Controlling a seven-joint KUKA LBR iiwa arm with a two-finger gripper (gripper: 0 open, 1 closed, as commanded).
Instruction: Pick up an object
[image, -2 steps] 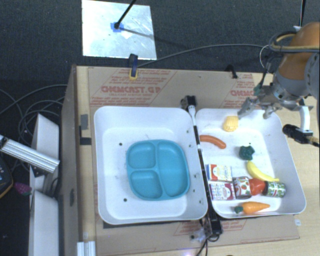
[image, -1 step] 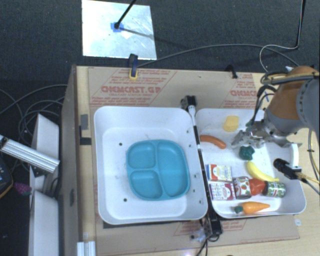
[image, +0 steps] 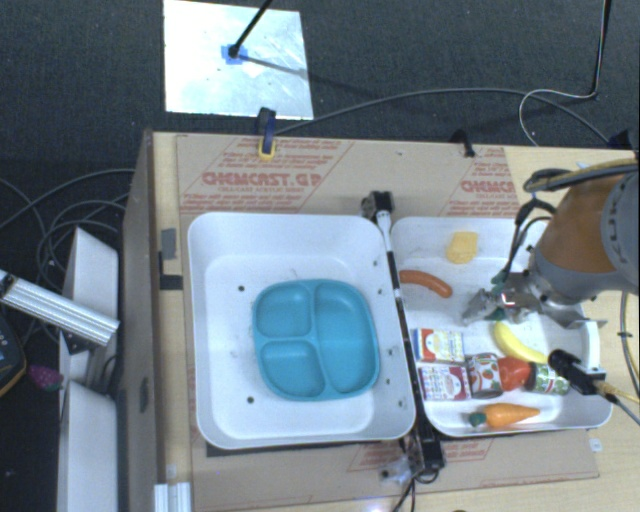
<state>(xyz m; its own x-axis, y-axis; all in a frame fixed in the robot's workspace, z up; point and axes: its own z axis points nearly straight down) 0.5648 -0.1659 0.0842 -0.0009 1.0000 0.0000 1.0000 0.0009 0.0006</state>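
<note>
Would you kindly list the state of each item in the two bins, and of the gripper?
Blue divided plate: flat, left bin.
Hot dog: lying, right bin.
Yellow chip: flat.
Banana: lying beside gripper.
Ketchup bottle: on its side.
Carrot: lying.
Gripper: low in the right bin, holding nothing visible.

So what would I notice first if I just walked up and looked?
Probably the big blue divided plate sitting alone in the left bin. Then the toy food crowded in the right bin: a hot dog, banana and carrot, with the gripper reaching in above the banana.
</note>
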